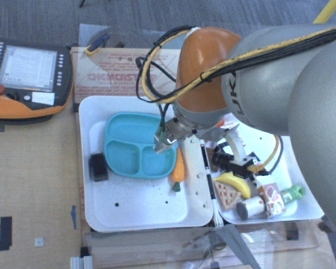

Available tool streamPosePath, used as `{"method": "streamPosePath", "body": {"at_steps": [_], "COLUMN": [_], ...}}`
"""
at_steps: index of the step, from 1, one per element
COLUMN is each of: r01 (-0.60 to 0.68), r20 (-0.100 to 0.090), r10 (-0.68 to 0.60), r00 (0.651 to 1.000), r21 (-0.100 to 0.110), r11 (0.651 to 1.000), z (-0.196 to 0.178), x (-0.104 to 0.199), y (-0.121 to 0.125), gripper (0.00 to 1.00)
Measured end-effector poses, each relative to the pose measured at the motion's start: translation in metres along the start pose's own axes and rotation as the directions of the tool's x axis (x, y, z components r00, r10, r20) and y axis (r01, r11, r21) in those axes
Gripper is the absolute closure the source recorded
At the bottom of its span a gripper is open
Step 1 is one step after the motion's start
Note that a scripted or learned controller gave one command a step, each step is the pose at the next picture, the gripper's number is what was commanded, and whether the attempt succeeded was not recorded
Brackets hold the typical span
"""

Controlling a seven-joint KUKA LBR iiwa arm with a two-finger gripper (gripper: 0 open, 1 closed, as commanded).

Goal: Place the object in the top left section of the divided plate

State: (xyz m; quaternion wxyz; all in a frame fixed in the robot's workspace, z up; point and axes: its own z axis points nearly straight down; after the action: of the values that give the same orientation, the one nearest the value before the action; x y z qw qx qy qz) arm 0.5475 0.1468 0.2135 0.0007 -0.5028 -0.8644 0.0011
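Camera view: the tool (166,139) hovers over the right edge of the blue divided plate (128,144) in the left bin; its grip state cannot be told. A toy carrot (179,168) (likely light, rigid, slippery plastic; best pinched mid-body) lies just right of the plate.

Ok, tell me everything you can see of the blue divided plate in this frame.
The divided plate is light blue, looks like smooth plastic, with rounded corners and raised ridges splitting it into three sections. It lies flat in the left bin, toward the far side. A black block sits by its left edge and a carrot by its right edge. The end effector hangs over its right side, hiding part of the rim.
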Motion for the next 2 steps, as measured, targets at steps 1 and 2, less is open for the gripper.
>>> {"method": "streamPosePath", "body": {"at_steps": [1, 2], "r01": [-0.097, -0.269], "r20": [-0.002, 0.0], "r10": [0.097, 0.269], "r00": [0.995, 0.963], "r21": [0.004, 0.0], "r11": [0.995, 0.963], "z": [-0.021, -0.057], "x": [-0.021, -0.038], "y": [-0.075, -0.098], "gripper": [1.0, 1.0]}}
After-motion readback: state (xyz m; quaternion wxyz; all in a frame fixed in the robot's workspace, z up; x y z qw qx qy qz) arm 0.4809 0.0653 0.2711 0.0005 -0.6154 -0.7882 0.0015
